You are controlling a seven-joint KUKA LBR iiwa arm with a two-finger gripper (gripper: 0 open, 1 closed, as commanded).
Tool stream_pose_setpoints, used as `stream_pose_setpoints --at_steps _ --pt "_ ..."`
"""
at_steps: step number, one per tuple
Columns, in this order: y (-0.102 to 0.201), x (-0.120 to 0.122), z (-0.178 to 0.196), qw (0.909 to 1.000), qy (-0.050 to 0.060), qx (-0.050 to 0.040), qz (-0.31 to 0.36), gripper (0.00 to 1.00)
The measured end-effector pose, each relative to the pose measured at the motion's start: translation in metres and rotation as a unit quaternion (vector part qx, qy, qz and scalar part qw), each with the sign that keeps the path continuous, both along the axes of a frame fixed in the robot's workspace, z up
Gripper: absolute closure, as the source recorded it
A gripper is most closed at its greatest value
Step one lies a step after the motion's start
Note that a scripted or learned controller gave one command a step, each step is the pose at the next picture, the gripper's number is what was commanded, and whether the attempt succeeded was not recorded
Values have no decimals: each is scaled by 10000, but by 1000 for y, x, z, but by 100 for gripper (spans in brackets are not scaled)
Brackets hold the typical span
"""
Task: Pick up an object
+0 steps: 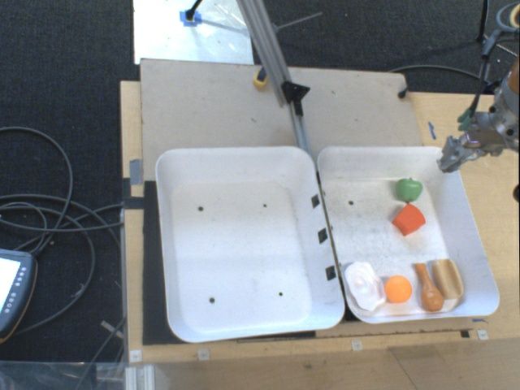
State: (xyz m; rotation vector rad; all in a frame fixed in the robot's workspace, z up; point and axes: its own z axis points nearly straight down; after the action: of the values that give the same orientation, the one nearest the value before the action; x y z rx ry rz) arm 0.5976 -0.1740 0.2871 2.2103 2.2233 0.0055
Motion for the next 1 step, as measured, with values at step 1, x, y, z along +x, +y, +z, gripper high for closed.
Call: stream_pose_setpoints --at_steps 1 --pt "62 11 -5 10000 22 20 31 100"
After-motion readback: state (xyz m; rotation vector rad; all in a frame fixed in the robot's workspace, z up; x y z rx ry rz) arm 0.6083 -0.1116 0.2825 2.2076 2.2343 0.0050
